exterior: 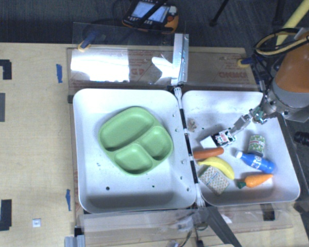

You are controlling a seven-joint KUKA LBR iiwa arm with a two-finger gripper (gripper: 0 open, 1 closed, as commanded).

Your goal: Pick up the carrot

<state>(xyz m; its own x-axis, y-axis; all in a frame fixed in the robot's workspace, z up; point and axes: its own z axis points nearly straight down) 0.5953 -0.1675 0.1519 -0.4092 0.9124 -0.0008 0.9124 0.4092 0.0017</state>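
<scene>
From the camera above the bench, two white bins sit side by side. The left bin [87, 153] holds a green divided plate [135, 139], lying flat near its middle.

The right bin [216, 99] holds the small things, all gathered toward its near half. The carrot [256, 180] lies on its side close to the bin's near right corner, orange body with a green tip pointing left. Just above it lies a blue bottle [256, 161], tilted, its white cap toward the left. Above the bottle stands a small green can [256, 143]. To the left of the carrot a yellow banana [219, 166] curves across the floor, with a checkered packet [214, 179] touching its lower side and a reddish sausage [208, 152] just above it.

The arm comes in from the right, its orange band [297, 68] near the upper right corner. The gripper [222, 137] reaches down and leftward, its black-and-white tip just above the sausage and well apart from the carrot. Whether its fingers are open or closed cannot be told at this size. Nothing is seen held between them.
</scene>
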